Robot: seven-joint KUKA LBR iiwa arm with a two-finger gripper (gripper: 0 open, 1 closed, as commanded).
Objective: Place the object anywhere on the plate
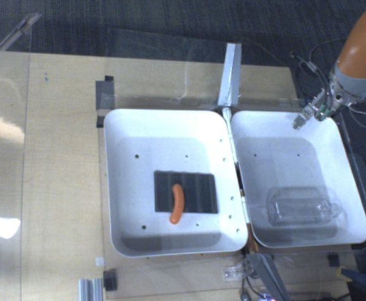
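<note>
Since seemingly lying already on black plate (pixel 202 193) in left bin (pixel 123 168), lower tip poking past front edge, leave orange sausage (pixel 177 204) or nudge further on, bringing end effector (pixel 309 114), grip state impossible to tell, across from right bin (pixel 283 146) far corner.

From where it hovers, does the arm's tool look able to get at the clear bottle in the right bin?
Probably yes: the tool is above that bin's far corner, and the clear bottle lies uncovered near the front wall with nothing between them.
</note>
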